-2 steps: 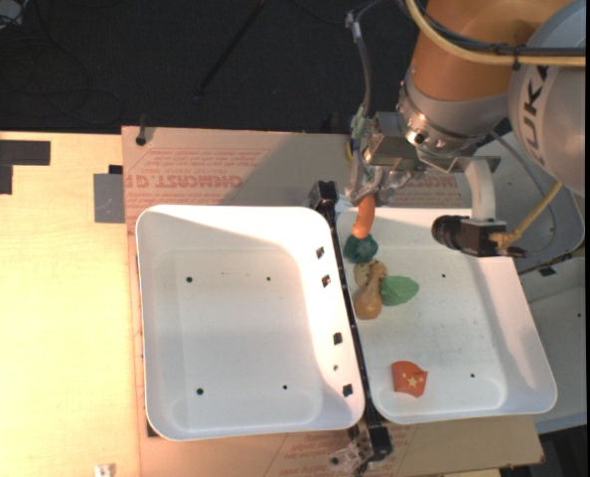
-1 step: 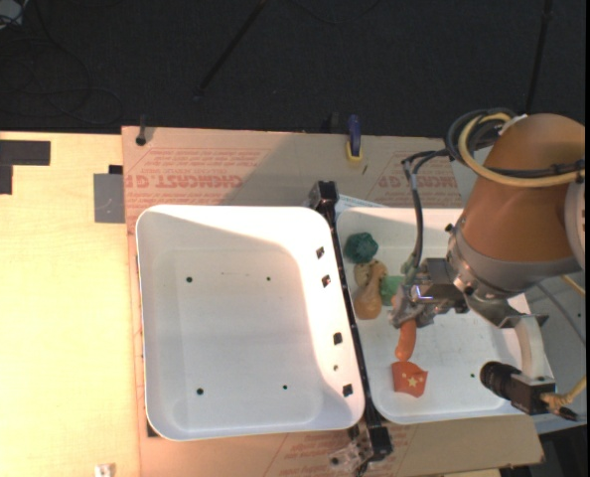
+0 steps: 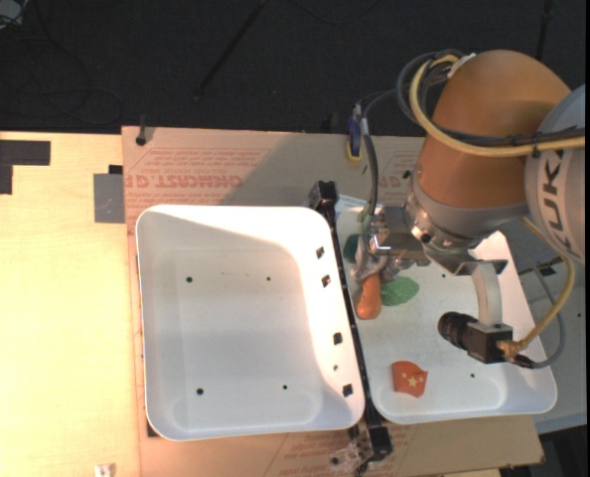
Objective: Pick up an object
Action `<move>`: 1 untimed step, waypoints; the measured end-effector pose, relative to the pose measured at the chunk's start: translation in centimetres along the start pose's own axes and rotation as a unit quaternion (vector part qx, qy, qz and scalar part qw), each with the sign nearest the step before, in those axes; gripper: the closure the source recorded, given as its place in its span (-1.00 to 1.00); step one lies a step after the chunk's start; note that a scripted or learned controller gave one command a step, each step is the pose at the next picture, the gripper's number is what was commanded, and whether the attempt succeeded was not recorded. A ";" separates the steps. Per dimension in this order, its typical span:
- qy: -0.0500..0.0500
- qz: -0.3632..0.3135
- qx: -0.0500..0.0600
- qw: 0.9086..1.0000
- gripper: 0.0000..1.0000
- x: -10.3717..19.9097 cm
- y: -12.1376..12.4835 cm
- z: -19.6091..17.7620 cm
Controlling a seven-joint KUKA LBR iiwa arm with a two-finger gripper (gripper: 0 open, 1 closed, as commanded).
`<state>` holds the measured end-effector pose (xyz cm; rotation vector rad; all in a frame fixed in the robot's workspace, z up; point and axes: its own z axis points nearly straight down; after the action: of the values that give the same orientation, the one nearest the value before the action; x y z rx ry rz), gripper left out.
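Nearest the camera, at the near edge of the right bin (image 3: 533,396), lies a small red object (image 3: 409,378), well apart from the arm's working end. Farther in, close to the bins' shared wall, an orange carrot-like object (image 3: 368,296) lies tilted, with a green object (image 3: 402,290) just beside it on the right and another green piece (image 3: 355,246) beyond it. The claw (image 3: 376,256) sits directly over the far end of the orange object; whether it is parted or closed, I cannot tell, since the wrist and cables cover it. The left bin (image 3: 176,405) sits on the desk (image 3: 47,316) alongside.

Judging by position, the orange object is the target. To do this well, the descent should stay centred across its narrow width, not along its length, keeping off the bin wall to the left. The green piece lies close enough to be caught in too; closing firmly before any lift would help against slipping
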<state>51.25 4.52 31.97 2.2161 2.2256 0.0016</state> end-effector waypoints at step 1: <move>0.001 -0.002 0.001 1.000 1.00 7.8 1.1 -1.5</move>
<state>52.28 12.33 33.45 2.2147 2.2315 0.0006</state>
